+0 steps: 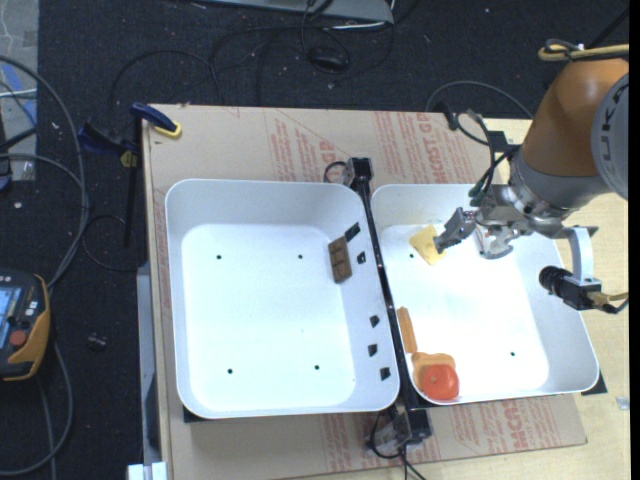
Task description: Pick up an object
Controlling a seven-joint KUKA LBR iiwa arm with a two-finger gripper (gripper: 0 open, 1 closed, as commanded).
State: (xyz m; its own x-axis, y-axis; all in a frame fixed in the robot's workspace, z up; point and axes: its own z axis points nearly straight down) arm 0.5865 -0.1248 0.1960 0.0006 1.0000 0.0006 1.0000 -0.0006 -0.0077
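A pale yellow wedge point(425, 245) lies near the back left of the right bin point(560, 358). My gripper point(468, 232) hangs just to the right of it, its dark tip close to or touching the wedge's edge. At the right bin's front left corner rests a red ball-like object point(438, 379) with an orange piece against it, and a tan stick point(406, 329) lies along the left wall there. A brown block point(340, 261) sits in the left bin point(200, 208) near its right wall.
The grey arm with its orange band point(575, 108) comes in from the upper right, above the right bin's back edge. A black divider strip point(378, 288) with clips runs between the bins. Cables lie on the dark floor behind the bench.
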